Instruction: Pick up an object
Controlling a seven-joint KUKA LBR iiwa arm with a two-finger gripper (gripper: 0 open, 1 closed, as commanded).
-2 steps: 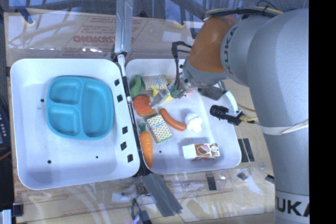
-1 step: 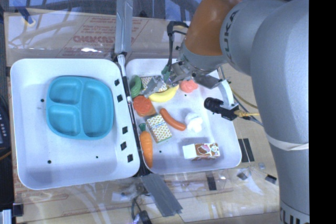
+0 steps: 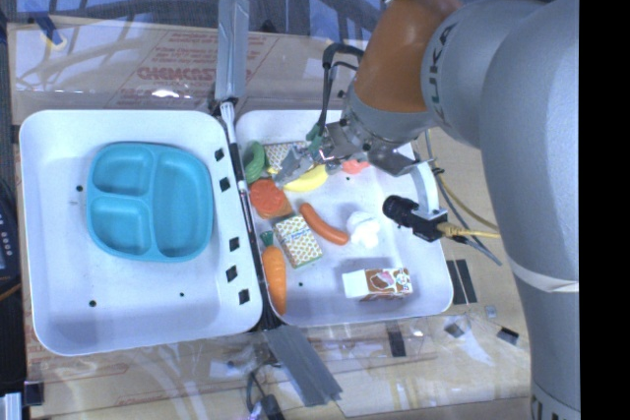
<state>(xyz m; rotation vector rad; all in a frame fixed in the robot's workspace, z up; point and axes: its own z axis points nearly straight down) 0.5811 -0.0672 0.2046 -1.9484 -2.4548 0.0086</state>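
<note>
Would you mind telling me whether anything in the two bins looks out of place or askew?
Nothing looks spilled or damaged. The toy foods lie jumbled in the right bin, with the carrot wedged against its left wall. The blue tray sits flat in the left bin.

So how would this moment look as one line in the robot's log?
arm: over right bin | gripper: low by banana | grasp: unconfirmed | left bin: blue tray

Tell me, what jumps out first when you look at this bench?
The big grey arm with its orange band fills the right side, its gripper low over the back of the right bin. That bin is crowded with toy food: a yellow banana, an orange sausage, a carrot and a small carton. In the left bin a blue divided tray lies alone.
</note>
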